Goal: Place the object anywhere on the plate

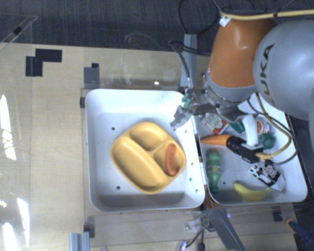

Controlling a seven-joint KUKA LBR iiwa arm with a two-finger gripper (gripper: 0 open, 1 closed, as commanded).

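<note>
Sitting in the left bin (97,140): a yellow divided plate (146,156), with a red-orange sausage-like object (170,158) already lying in its right compartment. Hovering over the seam between the bins, near the plate's upper right: the gripper (180,116), too blurred to call. Scattered across the right bin (298,187): carrot (215,139), green piece (213,167), banana (250,191).

floor (94,4): dark, perhaps carpet | bench (36,140): pale wood, glare streaks | black marks (42,60) at bench's far-left
</note>
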